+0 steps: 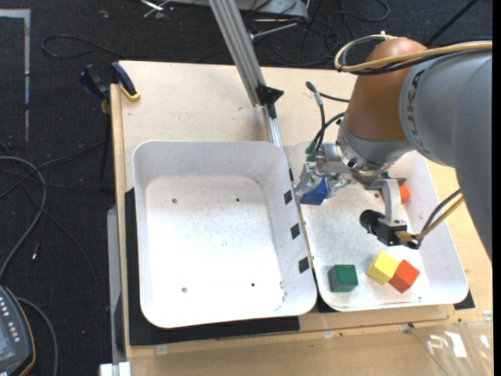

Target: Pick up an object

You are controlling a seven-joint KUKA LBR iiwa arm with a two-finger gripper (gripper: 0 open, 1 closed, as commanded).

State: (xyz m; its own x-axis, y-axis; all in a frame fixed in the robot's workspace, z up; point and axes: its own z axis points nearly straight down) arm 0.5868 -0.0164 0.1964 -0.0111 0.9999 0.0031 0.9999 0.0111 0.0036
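Camera view: grey arm w/ orange band (383,77) reaching in from right, over right bin (438,288). Gripper (317,185) low at that bin's upper-left corner, next to wall shared w/ left bin (156,210). Blue object (314,195) right at fingertips, appears pinched between them; jaws narrow, closed about to object's width. Contact w/ bin floor: can't tell. Along right bin's near edge: green cube (343,277), yellow cube (383,267) touching red cube (404,276); green apart from those two. All three well clear of gripper.
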